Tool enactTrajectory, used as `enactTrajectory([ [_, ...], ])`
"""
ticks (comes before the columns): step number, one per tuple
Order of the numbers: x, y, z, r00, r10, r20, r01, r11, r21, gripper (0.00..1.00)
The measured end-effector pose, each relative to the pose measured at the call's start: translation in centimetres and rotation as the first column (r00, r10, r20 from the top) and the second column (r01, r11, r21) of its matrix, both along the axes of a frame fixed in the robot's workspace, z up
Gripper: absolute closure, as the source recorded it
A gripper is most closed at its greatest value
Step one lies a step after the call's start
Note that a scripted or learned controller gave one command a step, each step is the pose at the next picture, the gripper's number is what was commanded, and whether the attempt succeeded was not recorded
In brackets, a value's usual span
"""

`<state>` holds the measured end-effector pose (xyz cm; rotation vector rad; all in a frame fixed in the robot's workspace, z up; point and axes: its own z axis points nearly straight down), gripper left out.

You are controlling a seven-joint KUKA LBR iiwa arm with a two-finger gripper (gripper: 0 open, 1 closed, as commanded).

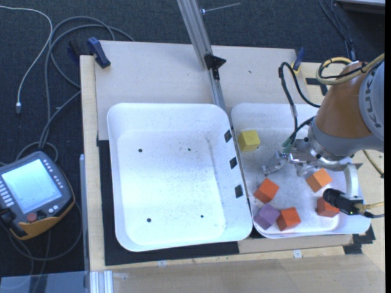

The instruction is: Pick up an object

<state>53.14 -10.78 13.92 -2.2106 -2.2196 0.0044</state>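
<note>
Setting: dark carpet around a pale worktop (153,66) carrying two white bins, with cables and a teach pendant (30,191) on the floor at the left.
Near edge: a purple block (267,215) and a red-orange block (288,218) lie side by side against the right bin's (256,118) near wall, below and left of the fingers.
Red block: another one (326,208) sits below and right of the fingers, partly behind a black part of the arm.
Orange block, left: it (266,190) lies just below and left of the fingers, apart from them.
Orange block, right: it (319,179) lies just right of the fingers, under the wrist; contact cannot be judged.
Fingers: these (282,159) hang low over the right bin's floor; whether they are spread or pressed together cannot be told, and no block is seen between them.
Arm: the grey and orange body (348,115) comes in from the right above the bin.
Yellow block: it (248,140) sits beyond and left of the fingers, near the dividing wall.
Left bin: it (168,176) lies well left of the fingers.
Far side: a metal pole (195,26) rises at a slant behind the bins.
</note>
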Motion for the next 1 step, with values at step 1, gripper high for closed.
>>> enactTrajectory([
  [1,-3.41,2.44,-4.25,1.0,-0.003,-0.001,0.003,1.0,0.0,0.0],
])
